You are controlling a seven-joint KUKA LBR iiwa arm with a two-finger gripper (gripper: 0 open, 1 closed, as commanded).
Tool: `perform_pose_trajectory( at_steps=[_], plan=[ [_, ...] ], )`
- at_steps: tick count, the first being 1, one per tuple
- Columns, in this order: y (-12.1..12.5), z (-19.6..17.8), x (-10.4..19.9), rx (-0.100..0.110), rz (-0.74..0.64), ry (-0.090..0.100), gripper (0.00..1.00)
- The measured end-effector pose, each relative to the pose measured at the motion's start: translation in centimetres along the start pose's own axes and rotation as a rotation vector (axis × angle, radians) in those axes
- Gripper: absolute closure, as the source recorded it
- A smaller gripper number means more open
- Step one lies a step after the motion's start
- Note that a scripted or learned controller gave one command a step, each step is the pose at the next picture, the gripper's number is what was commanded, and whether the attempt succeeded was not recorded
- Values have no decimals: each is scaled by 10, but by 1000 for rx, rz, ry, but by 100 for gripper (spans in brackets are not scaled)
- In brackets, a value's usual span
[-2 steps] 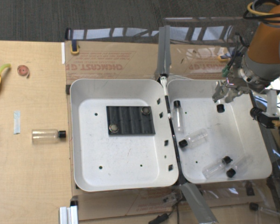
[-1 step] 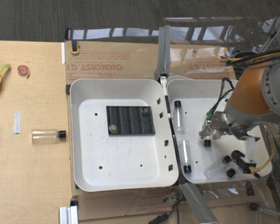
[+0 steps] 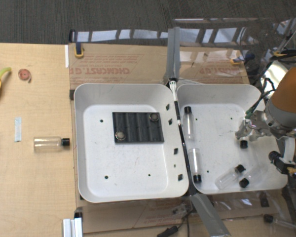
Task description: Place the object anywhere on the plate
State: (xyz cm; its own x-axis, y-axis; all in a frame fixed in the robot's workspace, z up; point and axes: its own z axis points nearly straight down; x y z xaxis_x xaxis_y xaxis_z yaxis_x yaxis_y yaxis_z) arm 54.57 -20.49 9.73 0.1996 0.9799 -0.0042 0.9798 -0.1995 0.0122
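- Gripper (image 3: 244,136) hangs low over the right-hand bin (image 3: 222,100), near its far-right side; whether it is released or clenched I cannot tell, since the wrist hides it from above; a small dark tip (image 3: 243,143) shows just under it, and I cannot say whether that is part of the gripper or a cap.
- Likely object: a clear vial (image 3: 228,178) with a black cap lies on its side just nearer the camera than the gripper, apart from it; two more vials, the upper vial (image 3: 187,121) and the lower vial (image 3: 194,163), lie end to end along the wall between the bins, well to the gripper's left in the view.
- Nothing can be seen held, so I judge the step in hand to be the pick; come down over the middle of the vial's body, jaws across its short axis, because a round, smooth tube will roll or squirt out if pinched near the cap.
- Target: the dark ridged plate (image 3: 138,127) sits in the other bin, beyond the dividing wall and far to the gripper's left; two small round pieces (image 3: 120,135) already rest on it.
- Lift well above the wall before crossing; set the vial down low and along the ridges, so it settles rather than rolling off.
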Motion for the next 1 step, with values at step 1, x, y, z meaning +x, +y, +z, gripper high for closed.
perform_pose_trajectory(
  at_steps=[1],
  plan=[
    [64,1,52,4,198,3,100]
  ],
)
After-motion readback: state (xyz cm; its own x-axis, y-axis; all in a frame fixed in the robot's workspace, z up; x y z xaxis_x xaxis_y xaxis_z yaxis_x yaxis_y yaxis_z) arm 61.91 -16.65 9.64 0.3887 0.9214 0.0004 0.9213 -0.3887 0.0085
